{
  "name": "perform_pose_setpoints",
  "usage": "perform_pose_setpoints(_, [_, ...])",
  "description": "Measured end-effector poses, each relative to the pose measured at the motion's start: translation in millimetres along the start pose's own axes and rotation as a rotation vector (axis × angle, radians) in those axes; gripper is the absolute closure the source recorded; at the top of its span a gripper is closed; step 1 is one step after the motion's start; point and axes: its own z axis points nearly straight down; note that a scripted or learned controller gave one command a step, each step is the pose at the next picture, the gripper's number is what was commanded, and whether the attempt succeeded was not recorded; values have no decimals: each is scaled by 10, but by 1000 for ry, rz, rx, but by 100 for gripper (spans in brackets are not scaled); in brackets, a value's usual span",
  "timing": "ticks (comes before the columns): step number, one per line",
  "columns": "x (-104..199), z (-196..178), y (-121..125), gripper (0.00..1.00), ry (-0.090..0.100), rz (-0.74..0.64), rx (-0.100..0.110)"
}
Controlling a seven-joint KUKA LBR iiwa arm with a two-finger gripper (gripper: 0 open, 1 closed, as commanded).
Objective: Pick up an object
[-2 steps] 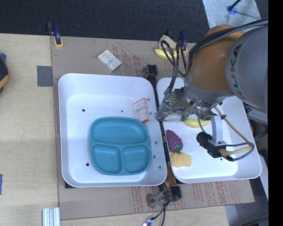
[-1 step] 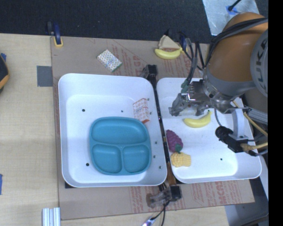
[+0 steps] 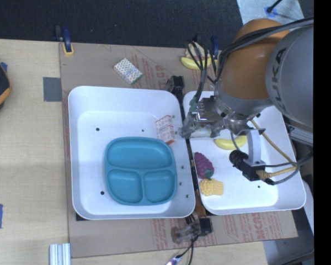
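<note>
While hanging over the seam between the two white bins at centre frame, claw (image 3: pixel 201 127) showing fingers too obscured to judge, purple grapes (image 3: pixel 203 164), corn (image 3: pixel 211 187) and banana (image 3: pixel 230 143) lying in right bin (image 3: pixel 281 200), blue divided plate (image 3: pixel 140 170) and small packet (image 3: pixel 165 128) sitting in left bin (image 3: pixel 83 148).

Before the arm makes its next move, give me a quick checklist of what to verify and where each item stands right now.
1. Hand over a bin: ok, it hangs near the left rim of the right bin.
2. Object between its fingers: cannot tell, the wrist hides them.
3. Targets in the right bin: ok, purple grapes, corn and banana lie there.
4. Left bin contents: ok, blue divided plate and small packet.
5. Cables near the banana: not ok, they trail close.
</note>
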Motion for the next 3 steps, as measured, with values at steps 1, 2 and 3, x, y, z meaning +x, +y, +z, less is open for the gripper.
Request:
perform_pose_setpoints(1, [-639, -306, -12, 100, 0, 3, -2])
perform_pose_setpoints(2, [-137, -14, 416, 100, 0, 1, -2])
perform_pose_setpoints(3, [-294, 194, 369, 100, -1, 2, -1])
